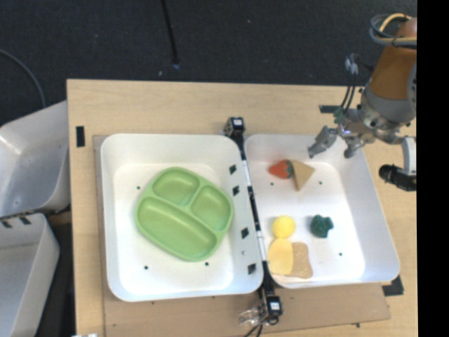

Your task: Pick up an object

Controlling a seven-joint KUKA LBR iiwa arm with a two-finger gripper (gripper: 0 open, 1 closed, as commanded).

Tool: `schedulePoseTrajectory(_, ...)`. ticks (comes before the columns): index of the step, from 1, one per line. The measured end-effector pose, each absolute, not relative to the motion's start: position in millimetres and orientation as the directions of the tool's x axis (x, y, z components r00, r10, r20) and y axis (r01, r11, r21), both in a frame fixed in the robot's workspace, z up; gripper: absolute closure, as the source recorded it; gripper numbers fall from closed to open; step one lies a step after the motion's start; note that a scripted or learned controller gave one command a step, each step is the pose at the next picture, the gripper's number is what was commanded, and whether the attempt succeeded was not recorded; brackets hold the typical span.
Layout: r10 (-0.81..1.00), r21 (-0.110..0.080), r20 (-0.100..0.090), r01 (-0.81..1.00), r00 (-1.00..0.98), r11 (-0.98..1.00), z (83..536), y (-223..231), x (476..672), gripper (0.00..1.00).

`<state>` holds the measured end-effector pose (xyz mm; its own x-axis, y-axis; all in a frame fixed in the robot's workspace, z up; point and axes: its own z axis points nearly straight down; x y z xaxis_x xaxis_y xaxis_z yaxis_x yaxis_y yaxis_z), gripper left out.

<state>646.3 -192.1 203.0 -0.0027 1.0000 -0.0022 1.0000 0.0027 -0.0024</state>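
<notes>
In the right bin [354, 209] lie six small food pieces: nearest, a flat yellow slice [280, 257] touching a tan slice [302, 260], then a yellow ball [283, 226] and a knobbly green piece [321, 225], then a red piece [280, 169] against a tan wedge [302, 173]. One glossy green divided plate [184, 213] fills the left bin [116, 258]. The claw [337, 143] hangs spread wide and empty over the far rim, just right of the wedge.

Looking like a robotics lab: plywood bench [175, 107] bearing two white bins [112, 188], cabling [168, 27] trailing left of the gripper [337, 143].

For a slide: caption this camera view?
Open gripper above right bin of toy food; green tray in left bin.
</notes>
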Motion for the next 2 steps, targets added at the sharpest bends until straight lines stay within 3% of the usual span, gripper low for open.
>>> schedulePoseTrajectory(2, 1.0, 0.004, -0.001, 1.0, 0.001, -0.001, 103.2, -202.1, 653.6, 0.0)
